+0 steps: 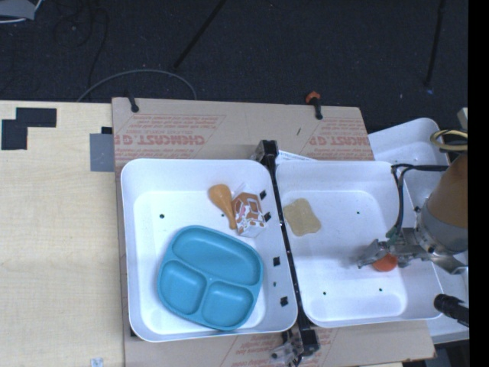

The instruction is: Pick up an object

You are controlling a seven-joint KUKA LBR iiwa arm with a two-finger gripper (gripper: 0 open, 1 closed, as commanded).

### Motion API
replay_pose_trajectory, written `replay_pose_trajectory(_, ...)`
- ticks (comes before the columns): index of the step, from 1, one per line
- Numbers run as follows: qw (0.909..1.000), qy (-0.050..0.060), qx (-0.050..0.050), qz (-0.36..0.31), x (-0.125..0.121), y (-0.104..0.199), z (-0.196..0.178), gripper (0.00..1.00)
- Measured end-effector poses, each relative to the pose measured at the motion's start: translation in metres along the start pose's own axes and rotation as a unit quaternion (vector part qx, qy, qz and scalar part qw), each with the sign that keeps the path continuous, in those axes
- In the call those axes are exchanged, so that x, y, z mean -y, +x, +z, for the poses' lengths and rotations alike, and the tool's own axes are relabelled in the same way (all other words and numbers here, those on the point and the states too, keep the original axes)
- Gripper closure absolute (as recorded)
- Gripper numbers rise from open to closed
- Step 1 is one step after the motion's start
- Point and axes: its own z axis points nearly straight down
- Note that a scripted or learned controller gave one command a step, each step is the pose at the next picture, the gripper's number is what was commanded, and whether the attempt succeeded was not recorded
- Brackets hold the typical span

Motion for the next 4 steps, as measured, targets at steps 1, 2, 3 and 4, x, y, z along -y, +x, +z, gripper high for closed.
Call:
replay_pose_trajectory(1, 1.0000, -0.002, 0.001, 0.001, 0.000, 0.001, 0.042, 0.00)
replay_pose_trajectory(2, 1.0000, -0.003, 0.001, 0.003, -0.001, -0.001, 0.029, 1.00)
replay_pose_trajectory(3, 1.0000, -0.004, 0.001, -0.001, -0.007, 0.001, -0.015, 1.00)
replay_pose_trajectory(4, 1.0000, -0.004, 0.002, -0.001, -0.012, -0.008, -0.063, 1.00)
